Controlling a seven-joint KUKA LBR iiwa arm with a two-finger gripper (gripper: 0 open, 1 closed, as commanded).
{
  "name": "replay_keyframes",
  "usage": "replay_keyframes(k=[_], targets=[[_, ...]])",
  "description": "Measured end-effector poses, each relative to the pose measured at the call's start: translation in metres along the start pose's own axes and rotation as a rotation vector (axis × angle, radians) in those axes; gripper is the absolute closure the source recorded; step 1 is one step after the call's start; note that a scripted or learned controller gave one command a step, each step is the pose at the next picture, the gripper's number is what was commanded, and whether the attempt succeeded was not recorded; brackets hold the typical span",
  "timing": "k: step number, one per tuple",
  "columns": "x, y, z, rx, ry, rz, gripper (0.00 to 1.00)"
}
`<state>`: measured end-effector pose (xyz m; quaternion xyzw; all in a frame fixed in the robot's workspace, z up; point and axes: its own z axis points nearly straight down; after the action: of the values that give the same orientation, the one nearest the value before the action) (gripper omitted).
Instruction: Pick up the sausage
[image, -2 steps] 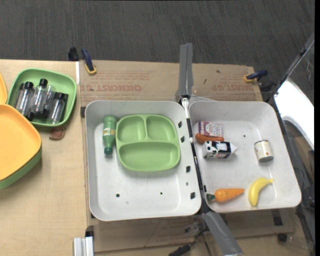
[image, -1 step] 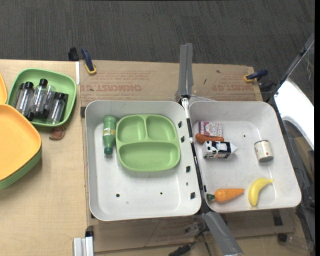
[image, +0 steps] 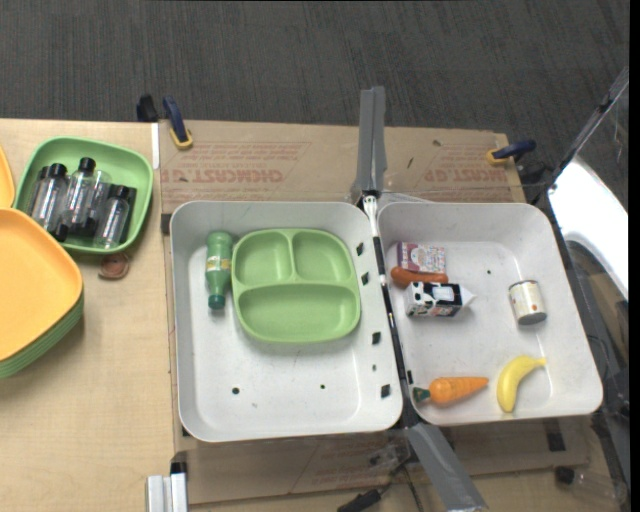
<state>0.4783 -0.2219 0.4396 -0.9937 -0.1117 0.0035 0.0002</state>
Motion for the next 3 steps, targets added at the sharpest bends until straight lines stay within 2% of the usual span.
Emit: replay_keyframes(k=[1,2,3], targets=[[0.0017,-0.0073,-0.0006,0.0,0.001,-0.001,1.0],[-0.0004,0.0005,0.0001,0.001,0.0,-0.279,1.0],[-0.0001,0.0002,-0.0004,-0.001,0.002,0.022,1.0]])
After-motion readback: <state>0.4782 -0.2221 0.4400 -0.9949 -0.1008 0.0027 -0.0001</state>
